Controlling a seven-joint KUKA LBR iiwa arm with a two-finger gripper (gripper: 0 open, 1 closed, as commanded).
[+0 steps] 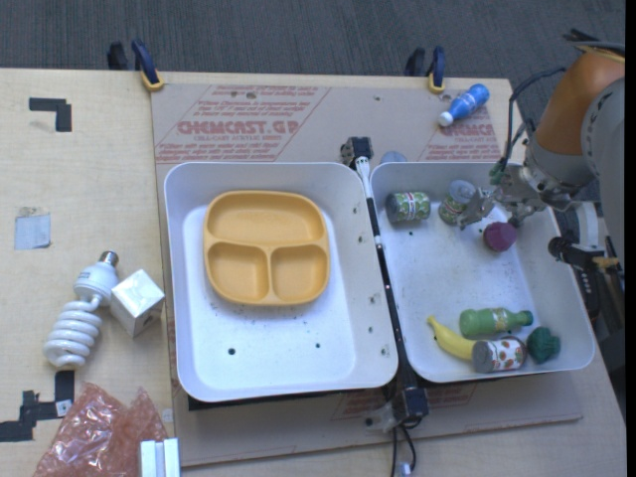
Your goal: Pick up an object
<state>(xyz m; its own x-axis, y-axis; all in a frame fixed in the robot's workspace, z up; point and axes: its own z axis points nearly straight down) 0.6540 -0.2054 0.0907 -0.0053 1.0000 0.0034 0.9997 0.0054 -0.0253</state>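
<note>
My gripper hangs low over the far part of the right bin, reaching in from the right. A purple lump lies just below it. A small grey-green jar sits right beside it on the left. Further left lies a green can. Along the near side of this bin lie a yellow banana, a green bottle, a red and white can and a dark green lump.
The left bin holds a yellow divided plate. A blue and white bottle lies on the board behind the right bin. A white spiral bulb, a white cube and a crumpled red wrapper lie left of the bins.
</note>
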